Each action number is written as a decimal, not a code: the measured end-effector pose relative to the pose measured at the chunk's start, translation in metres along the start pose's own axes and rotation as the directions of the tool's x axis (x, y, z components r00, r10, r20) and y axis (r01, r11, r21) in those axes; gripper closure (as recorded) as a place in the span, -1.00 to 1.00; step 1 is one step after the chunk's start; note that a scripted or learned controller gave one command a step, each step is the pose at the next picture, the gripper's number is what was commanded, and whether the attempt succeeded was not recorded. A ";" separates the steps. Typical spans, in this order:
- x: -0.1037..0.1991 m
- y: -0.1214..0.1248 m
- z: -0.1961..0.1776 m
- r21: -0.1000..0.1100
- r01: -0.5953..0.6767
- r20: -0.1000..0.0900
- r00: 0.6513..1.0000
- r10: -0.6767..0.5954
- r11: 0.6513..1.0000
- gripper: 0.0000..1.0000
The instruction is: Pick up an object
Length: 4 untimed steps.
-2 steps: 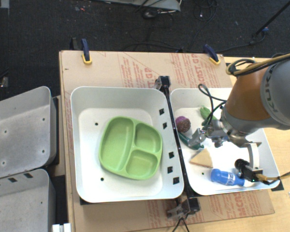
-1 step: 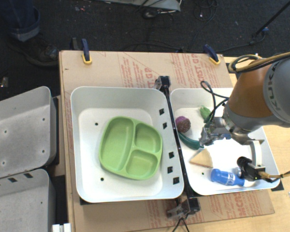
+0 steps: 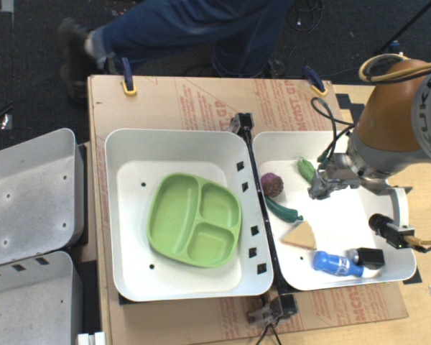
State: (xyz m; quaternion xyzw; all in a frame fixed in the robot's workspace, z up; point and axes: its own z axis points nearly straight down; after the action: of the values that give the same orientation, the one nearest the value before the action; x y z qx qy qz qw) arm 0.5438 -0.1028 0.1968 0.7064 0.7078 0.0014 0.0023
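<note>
While the gripper (image 3: pixel 320 187) is lowered into the right bin (image 3: pixel 399 268), nothing is seen between its fingers, whose opening cannot be told. A small green object (image 3: pixel 305 168) lies just far-left of them, the purple ball (image 3: pixel 272 184) further left.

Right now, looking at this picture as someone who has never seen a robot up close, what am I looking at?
This is one camera fixed above a workbench, looking down at a slant. The grey and orange shape on the right is a robot arm reaching in. Its tool, the part meant for grasping, hangs over the right bin; nothing shows between its fingers, and I cannot tell whether they are open.

Two shallow white bins sit side by side. The left bin holds a green divided plate. The right bin holds small items: a purple ball, a small green piece, a dark green pod, a tan wedge, and a blue bottle. The arm is meant to pick one of them up.
</note>
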 end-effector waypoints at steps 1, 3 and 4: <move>-0.001 0.004 -0.063 -0.001 0.001 0.000 1.000 -0.001 1.000 1.00; 0.041 0.008 -0.076 0.006 0.004 -0.002 1.000 -0.004 1.000 1.00; 0.094 0.002 -0.073 0.007 0.005 -0.002 1.000 -0.005 1.000 1.00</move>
State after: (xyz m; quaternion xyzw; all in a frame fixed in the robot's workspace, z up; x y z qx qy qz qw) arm 0.5456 -0.0086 0.2694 0.7046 0.7096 -0.0004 -0.0008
